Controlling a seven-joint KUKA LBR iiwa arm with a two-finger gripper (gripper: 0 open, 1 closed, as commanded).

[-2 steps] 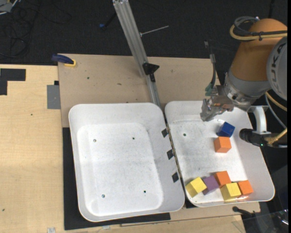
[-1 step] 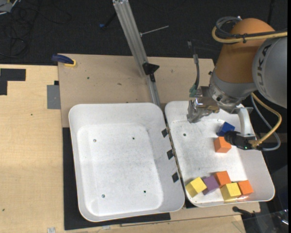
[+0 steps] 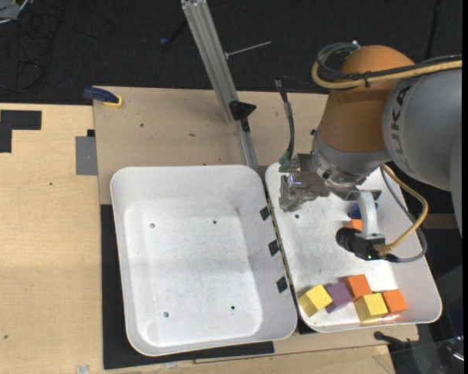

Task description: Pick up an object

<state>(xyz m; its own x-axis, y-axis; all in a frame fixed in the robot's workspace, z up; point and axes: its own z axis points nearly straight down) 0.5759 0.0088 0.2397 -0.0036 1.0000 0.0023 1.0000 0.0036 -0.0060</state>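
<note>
The gripper (image 3: 294, 195) hangs low at the right bin's (image 3: 430, 312) far corner, probably searching; I cannot tell the jaws' state. The coloured blocks (image 3: 357, 296) lie grouped at the near edge, well apart.

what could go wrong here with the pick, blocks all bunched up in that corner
1. The pincer sits near the far end of the right bin, away from the blocks, so closing here would likely grab nothing.
2. The yellow block, purple block and orange block touch each other in the near corner; fingers may not fit between them.
3. They lie against the bin's rim, so a descent there could strike the wall.
</note>
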